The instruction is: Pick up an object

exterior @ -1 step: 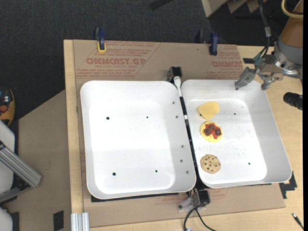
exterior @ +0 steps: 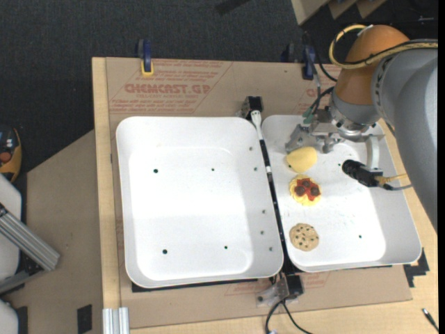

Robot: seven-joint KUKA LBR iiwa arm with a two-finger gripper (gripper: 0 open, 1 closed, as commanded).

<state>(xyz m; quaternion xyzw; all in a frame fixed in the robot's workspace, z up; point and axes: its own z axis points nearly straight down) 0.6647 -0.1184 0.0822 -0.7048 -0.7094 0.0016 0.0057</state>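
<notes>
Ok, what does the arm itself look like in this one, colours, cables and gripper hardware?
The arm is smooth grey with a rounded orange band above the wrist. A yellowish cable loops beside the orange section. The gripper is bare grey metal, with thin wires on its body.

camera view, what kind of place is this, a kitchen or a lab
Most likely a robotics lab bench, not a kitchen: two shallow white bins clamped on a masked board, a grey arm reaching in, and toy-like food such as a cookie.
</notes>
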